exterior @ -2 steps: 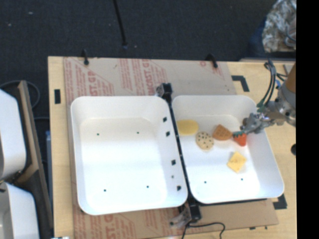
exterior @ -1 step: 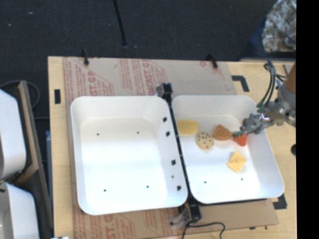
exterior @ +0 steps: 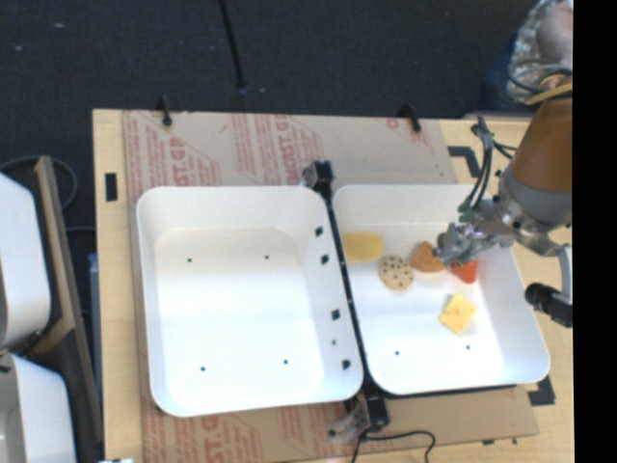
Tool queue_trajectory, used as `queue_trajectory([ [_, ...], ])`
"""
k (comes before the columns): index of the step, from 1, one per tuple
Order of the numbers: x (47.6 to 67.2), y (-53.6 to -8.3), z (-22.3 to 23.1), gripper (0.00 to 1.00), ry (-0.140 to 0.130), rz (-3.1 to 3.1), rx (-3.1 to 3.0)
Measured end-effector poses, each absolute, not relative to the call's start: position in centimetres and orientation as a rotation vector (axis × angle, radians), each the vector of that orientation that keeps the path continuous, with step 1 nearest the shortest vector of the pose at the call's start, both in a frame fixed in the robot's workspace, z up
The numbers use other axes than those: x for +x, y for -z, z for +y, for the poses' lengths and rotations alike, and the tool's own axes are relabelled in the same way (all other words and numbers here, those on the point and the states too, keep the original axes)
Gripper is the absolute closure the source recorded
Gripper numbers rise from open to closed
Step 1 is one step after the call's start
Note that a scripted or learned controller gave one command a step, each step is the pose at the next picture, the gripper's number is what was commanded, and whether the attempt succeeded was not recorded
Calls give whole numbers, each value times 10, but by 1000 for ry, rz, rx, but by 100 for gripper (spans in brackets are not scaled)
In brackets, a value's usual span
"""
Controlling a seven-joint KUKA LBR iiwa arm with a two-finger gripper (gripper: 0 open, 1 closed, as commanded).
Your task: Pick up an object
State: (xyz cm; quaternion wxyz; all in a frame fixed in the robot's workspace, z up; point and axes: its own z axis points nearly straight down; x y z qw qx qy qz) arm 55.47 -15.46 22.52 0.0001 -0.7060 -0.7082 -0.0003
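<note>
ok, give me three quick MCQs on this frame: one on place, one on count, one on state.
1. Which bin holds the food items?
A. left bin
B. right bin
C. both

2. How many items lie in that bin?
A. two
B. three
C. five

3. Where is the gripper?
A. low over the right bin
B. over the left bin
C. off the bench

Key: 1 B, all sit in the right bin. 2 C: yellow oval, cookie, orange piece, red piece, cheese wedge. 3 A, the gripper sits by the orange piece.
</note>
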Motion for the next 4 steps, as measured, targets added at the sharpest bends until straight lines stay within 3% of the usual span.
queue_trajectory([
  [4,552,-229,45,100,1,-2224,-2218],
])
